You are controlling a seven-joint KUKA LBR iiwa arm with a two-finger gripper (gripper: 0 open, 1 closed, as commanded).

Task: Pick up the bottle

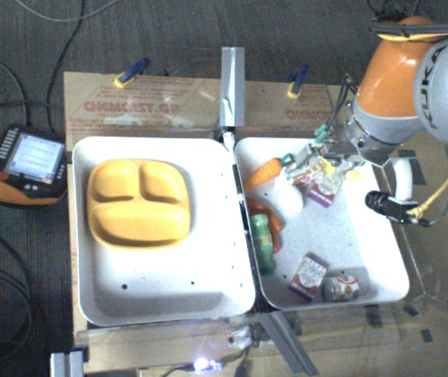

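the grey arm with the orange band [401, 77] reaches in from the right, and its two-finger gripper [326, 163] hangs over the upper part of the right white bin [381, 277]; whether it is spread or closed, i cannot tell, it is lost in the clutter beneath it; the green plastic bottle [262, 242] lies on its side along the right bin's left wall, well apart from the gripper, nothing touching it; near the gripper are an orange carrot [263, 171] and a small purple packet [321, 193]; by the bin's near edge sit a small carton [309, 276] and a tin can [340, 287]; the left white bin [90, 289] carries a yellow divided tray [139, 203]; my read: the pick is not done, with the reach, grasp and lift all left
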